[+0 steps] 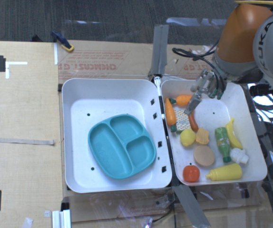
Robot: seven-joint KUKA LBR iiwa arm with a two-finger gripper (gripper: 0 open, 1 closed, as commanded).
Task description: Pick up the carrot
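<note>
The carrot (pixel 169 110) is a slim orange toy with a green end, lying lengthwise along the left wall of the right bin (pixel 250 122). My gripper (pixel 192 104) hangs over the upper middle of that bin, reaching down and to the left. Its tip is a short way to the right of the carrot and apart from it. A second orange piece (pixel 183 99) lies just left of the tip, and a red-orange sausage-like piece (pixel 193 121) lies just below it. I see nothing held.
The right bin also holds a lemon (pixel 187 137), a tan cracker (pixel 202 136), a round biscuit (pixel 204 156), a tomato (pixel 191 173), a green bottle (pixel 222 143), a banana (pixel 233 133) and a yellow bottle (pixel 224 172). The left bin (pixel 74 127) holds a teal divided plate (pixel 121 146).
</note>
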